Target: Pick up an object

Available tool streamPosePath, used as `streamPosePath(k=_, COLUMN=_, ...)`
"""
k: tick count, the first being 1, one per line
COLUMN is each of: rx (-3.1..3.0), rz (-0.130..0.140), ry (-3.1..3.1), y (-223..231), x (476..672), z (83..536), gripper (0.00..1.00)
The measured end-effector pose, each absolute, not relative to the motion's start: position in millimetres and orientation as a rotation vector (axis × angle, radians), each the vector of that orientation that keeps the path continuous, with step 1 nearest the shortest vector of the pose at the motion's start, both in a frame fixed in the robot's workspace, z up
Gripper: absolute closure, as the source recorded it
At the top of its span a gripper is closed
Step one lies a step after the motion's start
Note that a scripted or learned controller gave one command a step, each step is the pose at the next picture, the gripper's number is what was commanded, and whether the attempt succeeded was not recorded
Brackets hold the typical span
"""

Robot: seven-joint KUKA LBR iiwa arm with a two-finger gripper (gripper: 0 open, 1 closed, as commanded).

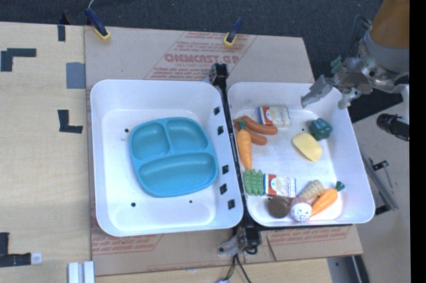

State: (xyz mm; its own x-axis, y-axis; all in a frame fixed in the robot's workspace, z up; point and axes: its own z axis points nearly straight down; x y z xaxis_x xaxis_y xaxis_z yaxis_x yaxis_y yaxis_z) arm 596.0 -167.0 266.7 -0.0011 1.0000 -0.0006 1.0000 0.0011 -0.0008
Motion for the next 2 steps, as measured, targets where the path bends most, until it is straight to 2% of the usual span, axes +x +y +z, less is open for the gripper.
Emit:
streamPosePath(k=1, rx=-2.217, rz=0.002, ry=-2.221, y=-92, x=667.7, z=184, gripper=0.0)
streamPosePath(k=2, rx=-2.219, rz=0.004, ry=-2.221, y=-95, x=624.2, z=131, gripper=0.0)
